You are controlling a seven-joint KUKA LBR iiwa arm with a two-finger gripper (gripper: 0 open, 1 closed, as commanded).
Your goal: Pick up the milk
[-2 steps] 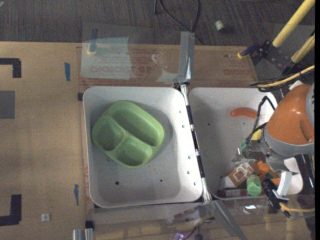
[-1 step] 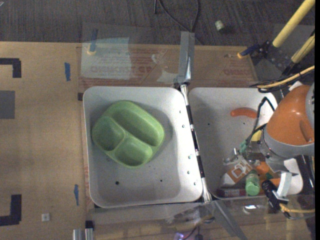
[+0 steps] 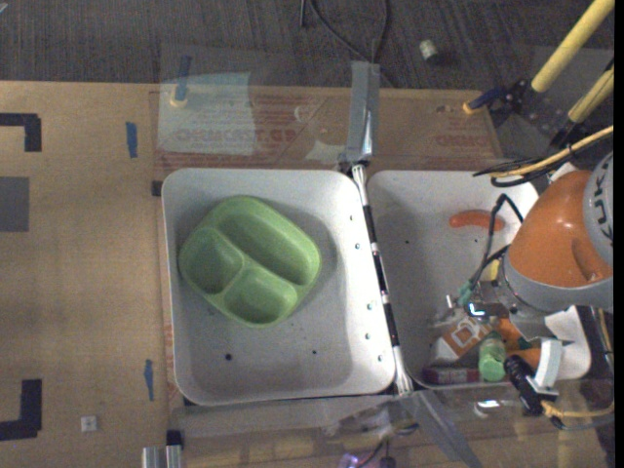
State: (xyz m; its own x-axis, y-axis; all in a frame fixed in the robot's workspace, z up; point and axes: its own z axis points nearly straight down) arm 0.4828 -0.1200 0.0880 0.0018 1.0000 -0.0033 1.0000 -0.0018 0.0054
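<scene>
Whether the jaws are spread or pressed together I cannot tell; the gripper (image 3: 485,312) sits low in the right bin (image 3: 409,222), its tip lost among cables; just beside it lies what looks like the milk carton (image 3: 464,337), orange and white, crowded by a green bottle (image 3: 491,359) and a dark item along the bin's near wall; the green divided plate (image 3: 251,258) rests alone in the left bin (image 3: 185,359). Risk: the clutter could make the gripper seize the wrong item or nudge the carton away.

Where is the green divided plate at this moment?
The green divided plate lies in the left bin, in its upper left part, across the middle divider from the arm, which is over the right bin.
</scene>
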